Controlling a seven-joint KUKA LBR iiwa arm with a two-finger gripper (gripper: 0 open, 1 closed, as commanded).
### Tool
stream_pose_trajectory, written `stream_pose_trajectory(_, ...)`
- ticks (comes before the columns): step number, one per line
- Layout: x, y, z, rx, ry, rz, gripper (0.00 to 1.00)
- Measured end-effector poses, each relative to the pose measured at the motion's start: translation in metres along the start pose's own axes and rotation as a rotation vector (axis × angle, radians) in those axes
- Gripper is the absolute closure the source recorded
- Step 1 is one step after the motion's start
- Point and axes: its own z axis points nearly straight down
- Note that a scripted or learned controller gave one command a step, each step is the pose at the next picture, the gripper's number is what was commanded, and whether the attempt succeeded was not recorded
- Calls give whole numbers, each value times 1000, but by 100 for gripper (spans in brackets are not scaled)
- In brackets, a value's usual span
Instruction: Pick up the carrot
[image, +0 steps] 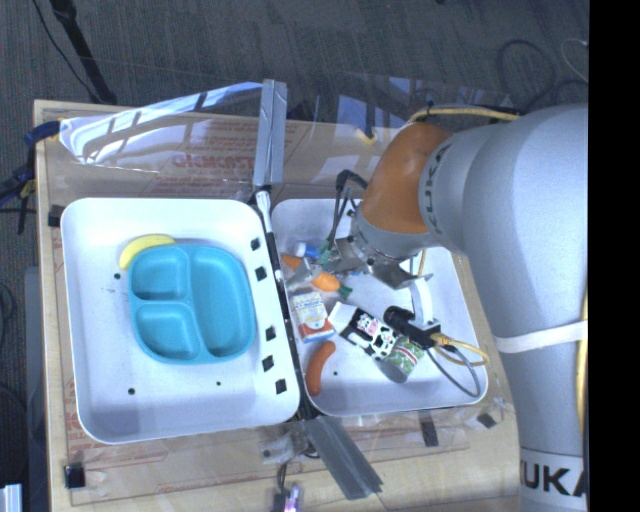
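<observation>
Grey arm with the orange band (400, 190) reaches in from the right over the right-hand white bin (455, 385); gripper (335, 262) sits low in that bin's upper-left area, amid the clutter. Can't tell if the jaws are open or closed: wrist hides them. Nothing visibly held.

Carrot: small orange carrot with a green top (328, 283) lies in the right bin, just below the gripper, touching or nearly touching the printed snack carton (310, 312). Not 100% sure on ID, since it's small and partly crowded. A second orange piece (291, 262) sits by the divider wall, and an orange sausage-shaped item (318, 366) lies lower down near the bin's front edge; don't confuse them.

Orientation: the carrot's long axis runs roughly left-right, slightly tilted, green end toward the right, orange body toward the divider.

Judgement on the grasp:
- straddle the carrot across its short axis, so the jaws close perpendicular to the left-right line
- aim mid-body on the orange part, not the green top
- carton is tight on the lower side, so a finger may land on it or drag it along; approach from straight above
- black-and-white patterned box (366, 334) and green can (402, 358) are well apart, no issue

Left white bin holds a blue divided tray (190, 303) and a yellow banana (147, 247); irrelevant.
</observation>
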Motion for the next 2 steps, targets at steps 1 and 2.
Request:
stream_pose_trajectory(1,0,0,-10,1,0,-4,100)
stream_pose_trajectory(2,74,7,-123,-3,-2,-125,100)
